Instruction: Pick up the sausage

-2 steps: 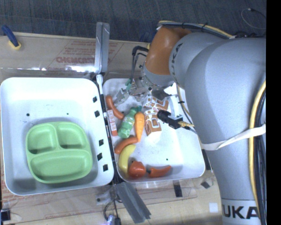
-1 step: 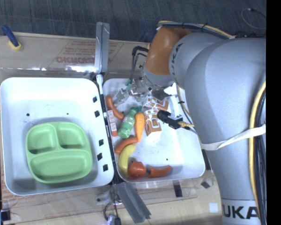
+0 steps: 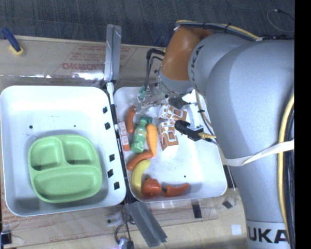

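1. Camera view: arm reaches in from right over right bin; gripper sits low at bin's far end, prob. lined up for a grab.
2. Can't tell claw opening or whether it has hold of anything; too cluttered there.
3. Sausage, reddish-orange, lies just beside gripper, near bin's left wall, next to green bottle.
4. Carrot, banana, carton crowd it, so approach is tight.
5. Left bin has green tray, well apart.
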Controlling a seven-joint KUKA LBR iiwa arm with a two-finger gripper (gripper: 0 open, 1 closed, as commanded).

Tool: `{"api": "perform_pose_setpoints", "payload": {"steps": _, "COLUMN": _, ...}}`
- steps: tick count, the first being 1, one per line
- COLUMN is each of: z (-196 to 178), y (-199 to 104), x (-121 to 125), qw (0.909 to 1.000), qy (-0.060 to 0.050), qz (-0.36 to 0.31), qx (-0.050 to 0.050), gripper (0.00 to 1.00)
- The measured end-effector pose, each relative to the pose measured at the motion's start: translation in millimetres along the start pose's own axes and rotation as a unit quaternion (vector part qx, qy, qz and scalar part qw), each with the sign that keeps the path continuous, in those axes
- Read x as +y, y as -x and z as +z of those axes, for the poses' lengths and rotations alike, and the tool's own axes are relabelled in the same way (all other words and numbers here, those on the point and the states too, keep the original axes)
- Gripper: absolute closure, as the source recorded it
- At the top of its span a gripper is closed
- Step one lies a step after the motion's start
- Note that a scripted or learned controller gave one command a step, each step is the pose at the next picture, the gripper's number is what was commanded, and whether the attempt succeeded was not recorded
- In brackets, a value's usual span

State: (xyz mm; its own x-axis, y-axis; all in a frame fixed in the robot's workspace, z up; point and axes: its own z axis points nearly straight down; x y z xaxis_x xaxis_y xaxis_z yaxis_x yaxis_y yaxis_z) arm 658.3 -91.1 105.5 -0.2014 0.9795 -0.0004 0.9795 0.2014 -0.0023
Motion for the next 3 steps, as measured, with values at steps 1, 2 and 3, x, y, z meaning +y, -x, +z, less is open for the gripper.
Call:
{"api": "perform_pose_setpoints", "payload": {"steps": 1, "z": -88, "y": -72, "x": 13, "qw": 1.0, "qy": 0.001, "qz": -0.01, "qx": 0.0, "gripper": 1.0}}
{"api": "perform_pose_setpoints", "payload": {"steps": 2, "z": -126, "y": -143, "x": -7, "qw": 0.9873, "qy": 0.0, "qz": -0.159, "qx": 0.0, "gripper": 1.0}}
{"api": "perform_pose_setpoints", "payload": {"steps": 3, "z": -96, "y": -234, "x": -64, "qw": 0.9491, "qy": -0.001, "qz": -0.315, "qx": 0.0, "gripper": 1.0}}
